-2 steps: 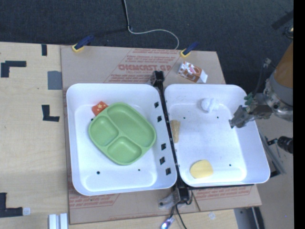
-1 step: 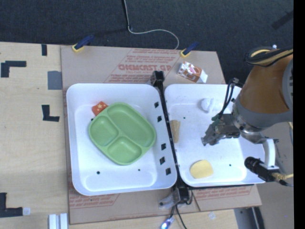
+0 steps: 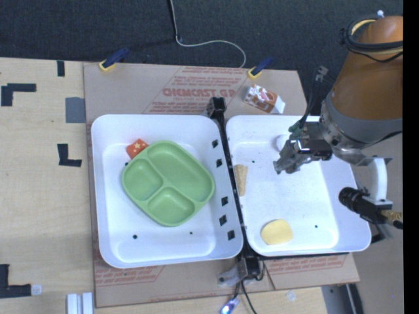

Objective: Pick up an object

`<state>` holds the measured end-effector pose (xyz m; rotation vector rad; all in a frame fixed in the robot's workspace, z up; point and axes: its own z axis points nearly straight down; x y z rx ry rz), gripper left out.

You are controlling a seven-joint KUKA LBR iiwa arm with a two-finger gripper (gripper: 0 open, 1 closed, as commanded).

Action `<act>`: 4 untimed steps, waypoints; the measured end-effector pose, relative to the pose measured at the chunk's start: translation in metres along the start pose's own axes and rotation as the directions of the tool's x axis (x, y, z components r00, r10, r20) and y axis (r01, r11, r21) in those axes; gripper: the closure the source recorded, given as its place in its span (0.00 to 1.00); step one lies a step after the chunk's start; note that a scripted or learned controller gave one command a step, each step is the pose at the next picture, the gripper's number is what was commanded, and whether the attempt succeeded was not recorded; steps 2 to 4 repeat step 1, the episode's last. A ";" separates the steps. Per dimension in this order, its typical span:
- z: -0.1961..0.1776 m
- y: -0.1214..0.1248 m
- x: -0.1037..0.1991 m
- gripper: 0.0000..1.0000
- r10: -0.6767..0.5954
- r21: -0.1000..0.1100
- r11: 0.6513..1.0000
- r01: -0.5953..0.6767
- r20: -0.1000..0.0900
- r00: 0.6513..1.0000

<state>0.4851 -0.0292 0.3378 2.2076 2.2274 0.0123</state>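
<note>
Camera view, gripper (image 3: 286, 164) over right bin (image 3: 327, 241), yellow piece (image 3: 277, 231) near front edge

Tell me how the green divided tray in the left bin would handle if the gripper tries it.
The green tray looks like rigid moulded plastic, so probably stiff and light. It is broad and shallow, so it would likely slide rather than tip. Its rim is probably the only graspable part.

You see the arm (image 3: 370, 84) cut off by the right edge. The green plate (image 3: 168, 182) hides part of the orange block (image 3: 136, 148). You cannot judge the gripper's (image 3: 288, 160) finger gap.
</note>
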 end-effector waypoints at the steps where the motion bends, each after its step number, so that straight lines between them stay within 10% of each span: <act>1: -0.092 0.001 0.068 1.00 -0.001 0.000 1.000 0.001 -0.001 1.000; 4: -0.092 0.001 0.068 1.00 -0.001 0.000 1.000 0.001 -0.001 1.000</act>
